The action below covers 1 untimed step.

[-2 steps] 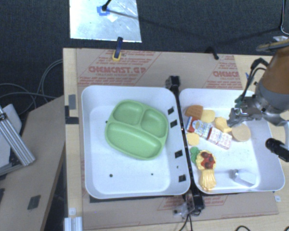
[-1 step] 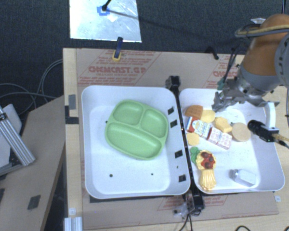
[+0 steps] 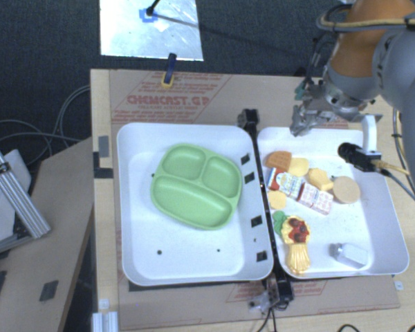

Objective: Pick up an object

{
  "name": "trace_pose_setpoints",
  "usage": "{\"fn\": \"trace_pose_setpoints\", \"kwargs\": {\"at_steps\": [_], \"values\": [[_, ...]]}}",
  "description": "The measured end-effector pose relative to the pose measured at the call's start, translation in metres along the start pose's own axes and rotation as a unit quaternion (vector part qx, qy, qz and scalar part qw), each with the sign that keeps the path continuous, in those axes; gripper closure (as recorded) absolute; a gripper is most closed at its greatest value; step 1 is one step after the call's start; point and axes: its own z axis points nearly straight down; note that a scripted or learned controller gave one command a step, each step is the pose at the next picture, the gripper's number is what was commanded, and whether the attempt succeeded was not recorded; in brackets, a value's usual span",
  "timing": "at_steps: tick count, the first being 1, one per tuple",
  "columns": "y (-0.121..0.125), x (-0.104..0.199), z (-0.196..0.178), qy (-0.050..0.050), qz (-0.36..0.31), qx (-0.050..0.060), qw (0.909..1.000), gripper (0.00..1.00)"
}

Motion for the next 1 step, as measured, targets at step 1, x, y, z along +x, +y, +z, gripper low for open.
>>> {"fn": "trace_pose_setpoints", "kwargs": {"at_steps": [1], "values": [[0.002, 0.0076, 0.0044, 0.0, 0.001, 0.002, 1.0, 1.0]]}}
